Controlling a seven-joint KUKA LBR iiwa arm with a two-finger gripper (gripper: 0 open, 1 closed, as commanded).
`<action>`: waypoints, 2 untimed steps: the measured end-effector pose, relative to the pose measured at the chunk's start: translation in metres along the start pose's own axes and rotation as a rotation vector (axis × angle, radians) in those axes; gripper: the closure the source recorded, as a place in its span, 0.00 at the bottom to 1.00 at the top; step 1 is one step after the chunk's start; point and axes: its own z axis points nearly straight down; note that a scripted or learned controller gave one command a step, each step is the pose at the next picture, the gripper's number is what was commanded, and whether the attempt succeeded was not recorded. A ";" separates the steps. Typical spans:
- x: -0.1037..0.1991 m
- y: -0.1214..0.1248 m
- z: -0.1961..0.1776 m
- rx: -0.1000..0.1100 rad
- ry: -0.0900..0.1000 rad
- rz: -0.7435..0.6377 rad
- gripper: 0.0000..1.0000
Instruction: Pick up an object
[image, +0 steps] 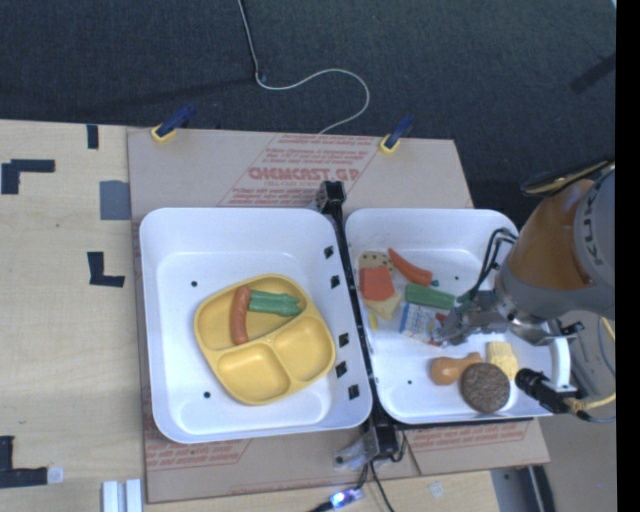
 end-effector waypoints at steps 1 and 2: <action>0.000 -0.003 -0.040 0.001 -0.008 0.001 1.00; 0.006 0.001 -0.098 -0.002 -0.008 -0.001 1.00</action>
